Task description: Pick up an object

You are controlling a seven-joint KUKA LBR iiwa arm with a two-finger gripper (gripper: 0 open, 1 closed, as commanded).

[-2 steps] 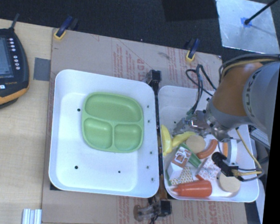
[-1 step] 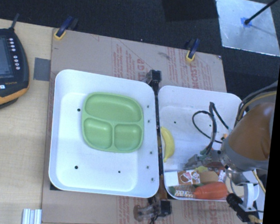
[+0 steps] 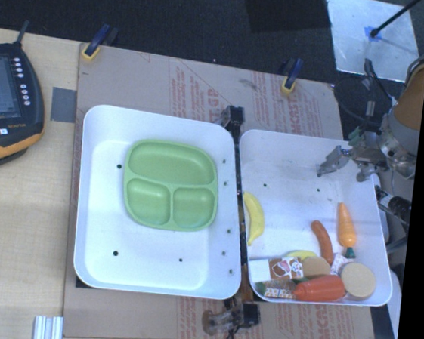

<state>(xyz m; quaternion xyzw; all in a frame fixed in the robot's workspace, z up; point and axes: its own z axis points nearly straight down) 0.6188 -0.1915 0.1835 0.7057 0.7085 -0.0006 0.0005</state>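
My gripper (image 3: pixel 347 167) hangs over the far right part of the right bin (image 3: pixel 289 162); its fingers stand apart, open, with nothing between them. Below it in that bin lie an orange carrot (image 3: pixel 347 226) and a reddish sausage (image 3: pixel 322 240). A yellow banana (image 3: pixel 253 217) rests against the bin's left wall. In the near right corner are piled a red pepper-like piece (image 3: pixel 320 289), a tan round disc (image 3: pixel 357 280), a small printed box (image 3: pixel 286 269) and a tan bread-like piece (image 3: pixel 315 266).
A green divided plate (image 3: pixel 171 184) lies in the left bin (image 3: pixel 97 213). A teach pendant (image 3: pixel 6 107) sits on the bench at far left. Blue clamps (image 3: pixel 97 42) (image 3: pixel 290 75) hold the board's far edge. Cables run at the right.
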